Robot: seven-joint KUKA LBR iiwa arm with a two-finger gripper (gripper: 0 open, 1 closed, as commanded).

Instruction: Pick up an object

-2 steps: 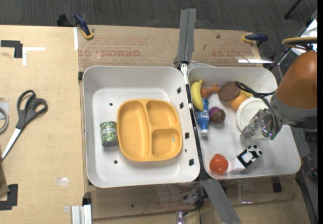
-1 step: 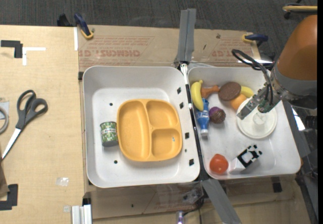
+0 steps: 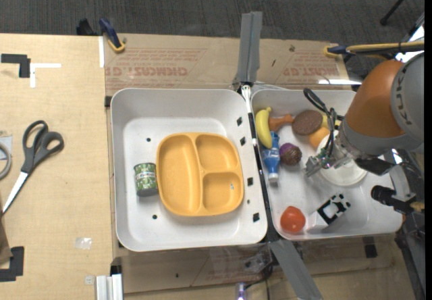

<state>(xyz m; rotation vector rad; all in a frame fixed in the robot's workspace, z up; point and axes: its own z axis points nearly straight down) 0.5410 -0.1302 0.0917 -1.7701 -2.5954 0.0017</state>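
Two white bins sat side by side on the bench. At the right bin's centre, the gripper hovered low, apparently in the approach step; whether it was released or clenched could not be told. Candidate objects lay near: purple ball at nine o'clock, tomato at seven. Descent needed care; open room lay toward six o'clock.

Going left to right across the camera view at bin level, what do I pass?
Scissors → green can → yellow divided plate → banana → purple ball → gripper.
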